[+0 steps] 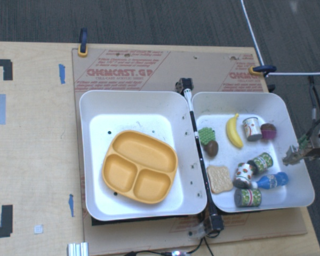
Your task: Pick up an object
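Observation:
The right bin (222,109) holds several small items: a yellow banana (234,131), a white can (251,128), a purple plum (268,131), a green knobbly piece (206,136), a brown kiwi (211,148), a slice of toast (220,178), a green-labelled can (262,162), a red-and-white can (244,173), a blue bottle (272,181) and another green can (248,197). My gripper (298,153) shows partly at the far right, over the right bin's right rim, apart from every item. Nothing is seen held in it.
The left bin (128,108) holds an orange three-compartment plate (140,167). A black divider clamp (185,85) sits where the bins meet. A thin white rod (250,23) crosses the upper right, and cables hang at the right edge.

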`<state>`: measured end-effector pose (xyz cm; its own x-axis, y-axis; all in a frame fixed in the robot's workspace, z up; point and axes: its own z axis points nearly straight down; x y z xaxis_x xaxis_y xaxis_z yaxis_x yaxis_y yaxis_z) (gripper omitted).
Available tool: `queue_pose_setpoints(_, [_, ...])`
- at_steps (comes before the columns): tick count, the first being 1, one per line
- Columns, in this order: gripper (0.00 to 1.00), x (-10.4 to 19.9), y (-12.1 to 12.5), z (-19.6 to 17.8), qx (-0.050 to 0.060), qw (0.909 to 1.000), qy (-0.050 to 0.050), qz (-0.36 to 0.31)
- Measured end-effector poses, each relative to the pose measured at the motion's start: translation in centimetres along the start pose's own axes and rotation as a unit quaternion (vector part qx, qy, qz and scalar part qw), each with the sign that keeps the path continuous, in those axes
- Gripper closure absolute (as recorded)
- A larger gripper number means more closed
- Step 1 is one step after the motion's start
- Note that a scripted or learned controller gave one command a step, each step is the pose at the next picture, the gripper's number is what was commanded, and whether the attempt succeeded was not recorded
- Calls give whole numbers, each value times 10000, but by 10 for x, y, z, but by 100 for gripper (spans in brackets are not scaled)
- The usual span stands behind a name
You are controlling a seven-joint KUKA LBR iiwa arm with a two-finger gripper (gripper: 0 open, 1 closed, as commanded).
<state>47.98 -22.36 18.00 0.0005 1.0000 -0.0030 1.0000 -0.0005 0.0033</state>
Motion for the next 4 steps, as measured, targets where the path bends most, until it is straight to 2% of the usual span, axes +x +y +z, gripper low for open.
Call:
queue_pose_setpoints(1, [100,102,0,-1,15,10000,24,-13])
queue_pose_setpoints(2, [100,127,1,7,12,10000,21,-11])
queue_pose_setpoints(3, [100,131,1,-2,-6,10000,11,-10])
queue_pose_setpoints(4, [100,90,0,6,5,10000,6,0])
